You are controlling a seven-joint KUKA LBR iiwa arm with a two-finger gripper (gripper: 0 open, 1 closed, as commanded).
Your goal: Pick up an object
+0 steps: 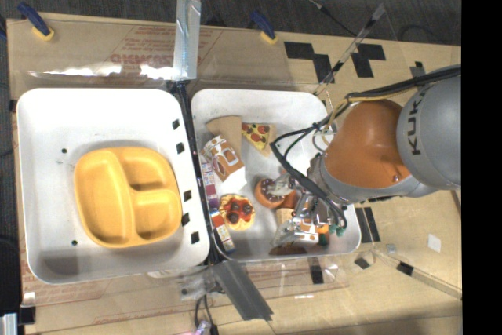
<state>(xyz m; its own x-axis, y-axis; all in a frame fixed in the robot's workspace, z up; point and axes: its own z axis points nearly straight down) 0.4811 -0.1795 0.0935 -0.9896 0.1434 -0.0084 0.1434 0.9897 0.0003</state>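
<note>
hovering low in the right bin [337, 110], near its front right corner, my claw [302, 227] sits over a brown toy [289, 249]; i cannot tell its grip. a donut [271, 192] lies just left and farther.

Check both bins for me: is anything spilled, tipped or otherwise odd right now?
Nothing looks spilled or broken. The yellow divided plastic tray sits flat in the left white bin. The small toy food pieces, such as the pizza slice, lie loosely scattered in the right white bin, where the gripper reaches.
</note>
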